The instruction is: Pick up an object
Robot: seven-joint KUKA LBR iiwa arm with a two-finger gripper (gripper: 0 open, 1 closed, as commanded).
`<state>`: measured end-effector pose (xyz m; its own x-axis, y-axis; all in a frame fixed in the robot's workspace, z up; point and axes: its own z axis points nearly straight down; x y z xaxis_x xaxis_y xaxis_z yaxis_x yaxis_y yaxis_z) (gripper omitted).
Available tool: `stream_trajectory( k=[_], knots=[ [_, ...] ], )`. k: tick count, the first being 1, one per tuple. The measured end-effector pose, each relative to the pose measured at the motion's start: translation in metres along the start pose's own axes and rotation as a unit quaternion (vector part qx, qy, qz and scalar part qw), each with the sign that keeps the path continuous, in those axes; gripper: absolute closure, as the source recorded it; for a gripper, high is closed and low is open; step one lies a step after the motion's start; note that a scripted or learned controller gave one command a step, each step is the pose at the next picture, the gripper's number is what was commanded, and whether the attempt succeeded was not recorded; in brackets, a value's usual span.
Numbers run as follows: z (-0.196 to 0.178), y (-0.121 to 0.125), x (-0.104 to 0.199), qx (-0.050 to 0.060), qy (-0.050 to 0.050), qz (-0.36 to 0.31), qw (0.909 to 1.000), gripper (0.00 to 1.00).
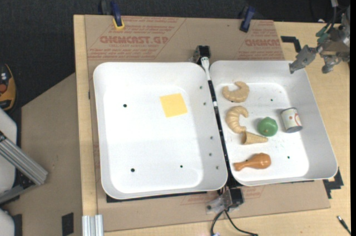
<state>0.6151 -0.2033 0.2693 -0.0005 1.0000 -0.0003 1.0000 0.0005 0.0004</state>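
White plastic makes up both shallow bins, which sit side by side on a brown cardboard sheet [167, 34] printed with red lettering and held to the bench [50, 118] by two blue clamps [117, 15] along its far edge. Starting at the left, the left bin [111, 162] holds a single flat yellow square [173, 105], lying a little toward the far right of its floor, with bare white floor all around it and a few small dark dots. A black hinge strip [214, 112] runs between the bins where their rims meet. The right bin [311, 118] holds six small things clustered in its middle: a tan croissant [237, 91] nearest the far side, a second curled croissant [237, 118] just below it, an ice-cream cone [255, 138] lying on its side and touching that second croissant, a green ball [267, 126] just beside the cone, a small white can [290, 119] with a red mark to the right of the ball, and an orange-brown drumstick [253, 162] lying alone nearest the front rim. The far right corner and the right wall of this bin have bare floor. Beyond the bin's far right corner, above the rim and apart from every object, hangs the pincer [314, 59]; its two grey fingers [297, 60] are spread wide with nothing between them.
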Motion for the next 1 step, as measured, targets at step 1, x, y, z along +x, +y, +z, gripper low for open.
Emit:
stream_trajectory(
  k=[1],
  knots=[
    [-0.011, 0.0006, 0.0, -0.002, -0.001, -0.001, 1.0, 1.0]
  ],
)
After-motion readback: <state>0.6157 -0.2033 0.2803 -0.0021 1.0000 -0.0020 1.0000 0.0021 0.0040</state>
